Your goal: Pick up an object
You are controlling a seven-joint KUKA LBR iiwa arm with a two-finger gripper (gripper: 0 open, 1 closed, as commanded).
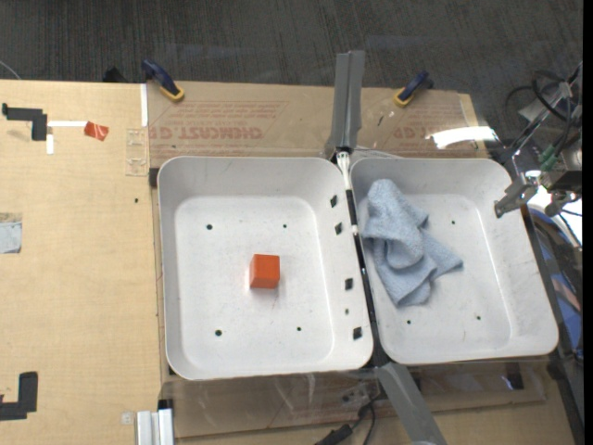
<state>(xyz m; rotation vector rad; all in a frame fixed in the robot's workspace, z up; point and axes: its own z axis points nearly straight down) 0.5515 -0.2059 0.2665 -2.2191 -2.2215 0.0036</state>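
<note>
An orange-red cube [265, 272] rests on the floor of the left white bin [185, 248], a little left of its middle. A crumpled blue-grey cloth [401, 242] lies in the left half of the right white bin [500, 313], close to the divider between the bins. My gripper [515, 198] hangs at the right bin's far right rim, well away from the cloth and far from the cube. Nothing shows in its grasp.
Cables and part of the arm crowd the right edge by the right bin. A metal bar [348, 100] runs up from the joint between the bins. Two clamps [163, 80] hold the cardboard at the back. A wooden bench top [65, 248] lies to the left.
</note>
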